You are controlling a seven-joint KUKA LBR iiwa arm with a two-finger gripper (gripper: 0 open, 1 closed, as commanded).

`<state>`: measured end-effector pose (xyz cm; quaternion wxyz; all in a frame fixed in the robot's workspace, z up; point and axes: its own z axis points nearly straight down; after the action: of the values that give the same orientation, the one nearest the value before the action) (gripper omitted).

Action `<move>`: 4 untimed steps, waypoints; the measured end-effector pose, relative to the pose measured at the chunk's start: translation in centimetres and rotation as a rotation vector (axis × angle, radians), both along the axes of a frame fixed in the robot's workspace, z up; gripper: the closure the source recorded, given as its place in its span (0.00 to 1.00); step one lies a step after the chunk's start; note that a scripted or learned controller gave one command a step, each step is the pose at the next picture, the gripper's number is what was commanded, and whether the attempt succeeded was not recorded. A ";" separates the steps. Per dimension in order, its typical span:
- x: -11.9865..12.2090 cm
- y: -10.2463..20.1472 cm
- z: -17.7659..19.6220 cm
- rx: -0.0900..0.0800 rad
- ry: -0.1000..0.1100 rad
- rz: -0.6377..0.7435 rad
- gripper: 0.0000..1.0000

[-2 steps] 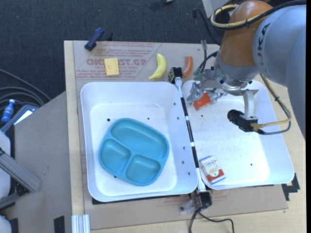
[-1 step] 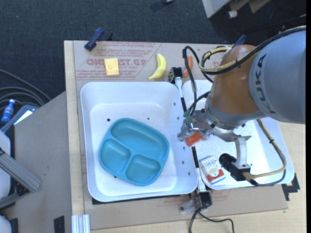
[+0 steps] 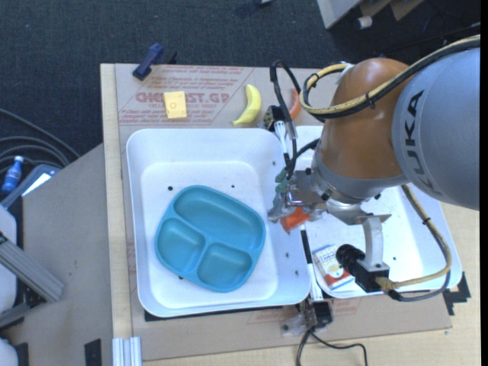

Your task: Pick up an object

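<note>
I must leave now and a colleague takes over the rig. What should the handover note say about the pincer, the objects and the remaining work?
Pincer: low over the divide between the two bins, an orange object right beside it; a grasp cannot be confirmed.
Left bin: a blue divided plate lies flat inside.
Right bin: a small card or packet near its front-left corner, mostly under the arm.
Banana: outside, on the board behind the bins.
Done: nothing visibly lifted. Left: grasp and raise one object.
</note>
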<state>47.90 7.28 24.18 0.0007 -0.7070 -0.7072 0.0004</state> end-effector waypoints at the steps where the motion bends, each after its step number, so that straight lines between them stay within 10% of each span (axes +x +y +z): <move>1: 0.0 14.2 8.9 0.001 -0.001 0.002 1.00; 2: 0.0 4.7 6.9 -0.001 0.002 -0.002 1.00; 3: 0.0 8.9 1.7 -0.001 0.002 0.000 1.00; 4: 0.0 1.3 4.0 -0.001 -0.001 -0.001 1.00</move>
<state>47.91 8.56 28.17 0.0000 -0.7074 -0.7068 0.0005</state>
